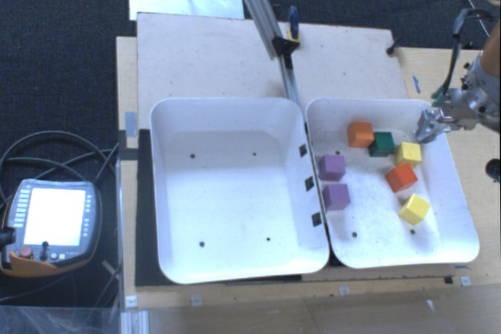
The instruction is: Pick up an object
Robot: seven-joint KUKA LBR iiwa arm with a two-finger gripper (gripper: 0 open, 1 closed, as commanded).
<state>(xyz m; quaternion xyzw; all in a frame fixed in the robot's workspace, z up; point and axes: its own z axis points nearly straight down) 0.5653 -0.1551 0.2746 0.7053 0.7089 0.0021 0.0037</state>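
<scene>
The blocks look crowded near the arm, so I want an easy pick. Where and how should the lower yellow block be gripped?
Take the lower yellow block from straight above, across two opposite flat sides. It sits apart from the red block, with bare bin floor all round, so the gripper likely has room.

The arm is extended in from the right, with the tool [430,127] angled downward and leftward.

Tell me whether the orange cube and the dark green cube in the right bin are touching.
Touching. The camera view shows the orange cube and the dark green cube pressed edge to edge, with no white bin floor visible between them.
</scene>
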